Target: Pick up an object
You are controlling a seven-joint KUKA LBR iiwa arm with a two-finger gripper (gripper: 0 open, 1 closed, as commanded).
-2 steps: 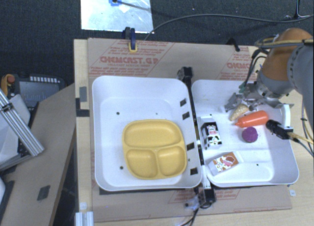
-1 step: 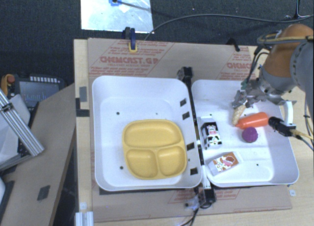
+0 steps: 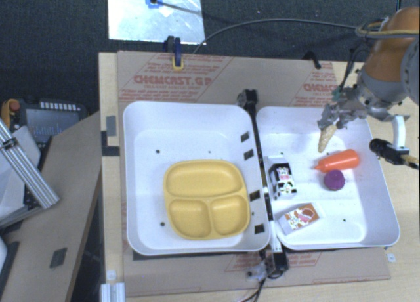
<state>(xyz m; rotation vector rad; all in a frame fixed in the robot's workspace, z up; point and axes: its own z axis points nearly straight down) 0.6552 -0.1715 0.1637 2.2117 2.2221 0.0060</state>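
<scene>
We see a pale tan cone, shaped like an ice-cream cone, hanging point-down with its wider top caught between the fingers of the pincer, so the pincer is closed on it. The cone hangs over the far part of the right bin, its tip close to the bin floor; we cannot tell whether it touches.

Just near and to the right of the cone lies an orange carrot, lengthwise across the bin, and a small purple ball sits right beside it on the near side. Further left, near the divide between the bins, stands a small black-and-white box, and nearer still lies a flat card packet with a red and white picture.

The left bin holds a yellow tray with three compartments. Both bins rest on a sheet of brown cardboard on the table. The grey arm with its orange band reaches in from the right.
</scene>
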